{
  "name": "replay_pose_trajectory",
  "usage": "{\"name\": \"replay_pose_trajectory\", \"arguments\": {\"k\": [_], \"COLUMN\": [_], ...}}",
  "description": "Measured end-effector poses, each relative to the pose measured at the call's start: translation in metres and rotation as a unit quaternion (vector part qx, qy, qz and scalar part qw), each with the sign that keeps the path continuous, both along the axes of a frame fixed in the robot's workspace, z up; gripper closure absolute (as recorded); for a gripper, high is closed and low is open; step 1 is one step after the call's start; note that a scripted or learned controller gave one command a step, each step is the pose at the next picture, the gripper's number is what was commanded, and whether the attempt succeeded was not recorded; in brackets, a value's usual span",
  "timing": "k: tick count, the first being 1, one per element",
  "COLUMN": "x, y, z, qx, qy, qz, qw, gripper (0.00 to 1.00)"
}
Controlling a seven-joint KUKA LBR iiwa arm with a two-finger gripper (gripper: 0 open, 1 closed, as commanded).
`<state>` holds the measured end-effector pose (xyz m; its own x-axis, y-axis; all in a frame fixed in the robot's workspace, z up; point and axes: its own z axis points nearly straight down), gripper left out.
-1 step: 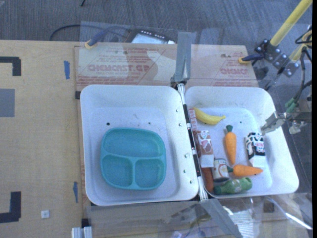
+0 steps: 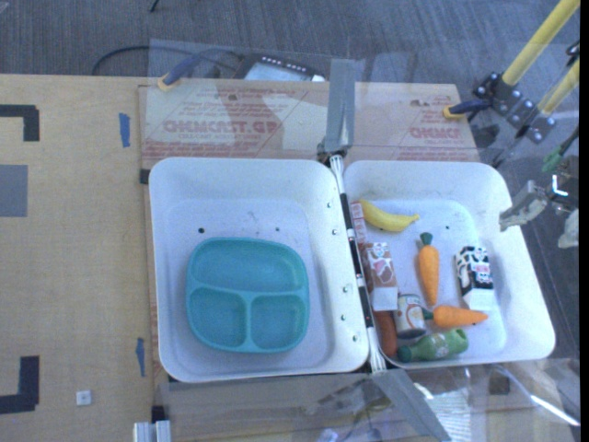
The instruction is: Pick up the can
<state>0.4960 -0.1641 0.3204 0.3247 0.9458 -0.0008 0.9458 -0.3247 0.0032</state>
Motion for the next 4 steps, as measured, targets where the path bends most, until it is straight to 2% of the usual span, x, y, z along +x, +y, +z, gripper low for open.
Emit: {"name": "replay_pose_trajectory", "arguments": {"k": [1, 2, 3, 4], "x": [0.005, 0.011, -0.015, 0.027], "y": [0.018, 0.050, 0.010, 0.043], "z": [0.011, -0.158, -0.234, -0.170], "qx": [0.0004, 0.0015, 0.0019, 0.0013], "qy": [0.001, 0.002, -0.001, 0.002], "qz": [-0.089, -0.127, -0.127, -0.147], "qw": [0.9961, 0.9919, 0.9919, 0.9892], "gripper": [0.00, 0.00, 0.00, 0.00]}}
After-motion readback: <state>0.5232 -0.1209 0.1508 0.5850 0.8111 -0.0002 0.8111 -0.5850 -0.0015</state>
